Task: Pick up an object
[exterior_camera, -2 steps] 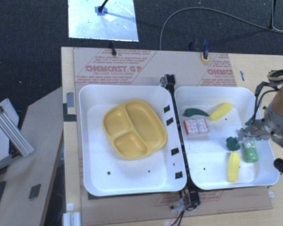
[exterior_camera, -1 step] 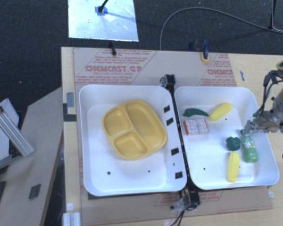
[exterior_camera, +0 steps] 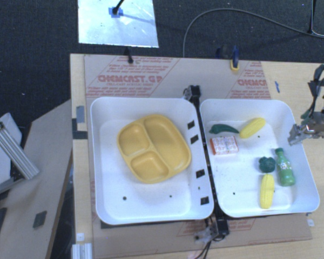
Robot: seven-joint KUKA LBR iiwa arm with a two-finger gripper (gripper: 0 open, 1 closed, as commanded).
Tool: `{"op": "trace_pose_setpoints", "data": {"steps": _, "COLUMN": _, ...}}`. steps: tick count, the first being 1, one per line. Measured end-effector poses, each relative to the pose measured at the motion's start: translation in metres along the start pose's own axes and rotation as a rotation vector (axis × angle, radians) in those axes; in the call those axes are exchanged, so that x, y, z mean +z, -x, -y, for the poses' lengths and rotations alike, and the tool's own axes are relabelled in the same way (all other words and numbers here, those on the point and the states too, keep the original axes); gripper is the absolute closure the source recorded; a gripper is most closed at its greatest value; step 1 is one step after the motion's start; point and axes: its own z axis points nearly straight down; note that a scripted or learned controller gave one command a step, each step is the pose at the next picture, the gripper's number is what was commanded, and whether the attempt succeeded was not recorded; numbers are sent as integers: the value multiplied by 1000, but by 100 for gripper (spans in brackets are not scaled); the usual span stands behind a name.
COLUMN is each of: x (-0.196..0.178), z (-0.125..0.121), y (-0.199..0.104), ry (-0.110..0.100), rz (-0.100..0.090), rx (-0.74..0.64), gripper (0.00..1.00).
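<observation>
Camera view: fingers, grip state unclear, above right bin's right rim near green bottle.

Two white bins sit on a tan worktop printed with red lettering; the left one carries a yellow divided plate. The right one holds two yellow corn cobs, a dark green pepper, green broccoli, a green bottle and a red-and-white patterned packet.

We see a dark carpeted floor around a pale wooden counter covered by a brown printed sheet. A shiny metal plate lies on the floor beyond it, a black cable curves nearby, and an aluminium rail slants at left.
</observation>
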Motion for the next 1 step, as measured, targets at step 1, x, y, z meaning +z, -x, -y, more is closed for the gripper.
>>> {"op": "trace_pose_setpoints", "data": {"steps": 1, "x": -49, "z": -2, "y": 1, "ry": 0, "rz": 0, "rx": -1, "gripper": 100}}
